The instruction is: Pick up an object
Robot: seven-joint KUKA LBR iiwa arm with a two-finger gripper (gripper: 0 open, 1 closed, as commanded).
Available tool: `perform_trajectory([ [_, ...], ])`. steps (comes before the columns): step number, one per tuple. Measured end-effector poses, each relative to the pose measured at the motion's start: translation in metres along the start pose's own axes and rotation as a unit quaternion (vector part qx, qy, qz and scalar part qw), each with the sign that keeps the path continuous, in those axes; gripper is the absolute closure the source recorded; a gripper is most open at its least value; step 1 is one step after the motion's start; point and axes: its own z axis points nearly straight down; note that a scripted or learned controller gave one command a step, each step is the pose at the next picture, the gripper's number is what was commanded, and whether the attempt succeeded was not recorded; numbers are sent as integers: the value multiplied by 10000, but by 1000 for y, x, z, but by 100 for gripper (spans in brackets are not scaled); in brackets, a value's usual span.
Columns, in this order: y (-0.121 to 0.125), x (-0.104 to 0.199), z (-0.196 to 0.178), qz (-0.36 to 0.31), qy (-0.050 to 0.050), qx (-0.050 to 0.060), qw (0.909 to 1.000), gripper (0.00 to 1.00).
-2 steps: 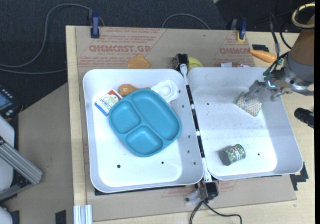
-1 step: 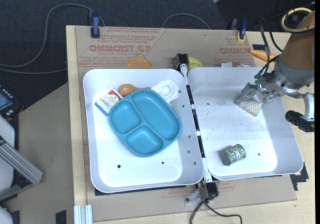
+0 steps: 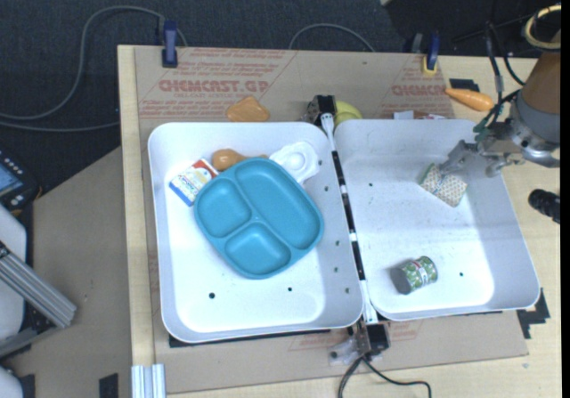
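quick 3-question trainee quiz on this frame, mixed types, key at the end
1. True or false: the blue divided tray lies in the right bin.
2. Which thing is nearest the gripper? A) small green can B) patterned packet C) white cup
3. Fill in: the carrot-like orange thing lies ___ the bins, on the bench.

Key: 1 false, it lies in the left bin. 2 B. 3 outside.
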Motion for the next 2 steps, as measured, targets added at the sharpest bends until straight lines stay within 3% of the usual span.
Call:
perform_trajectory([
  [1, 0, 36, 34, -16, 20, 35, 10000, 0],
  [2, -106, 92, -61, -8, 33, 31, 10000, 0],
])
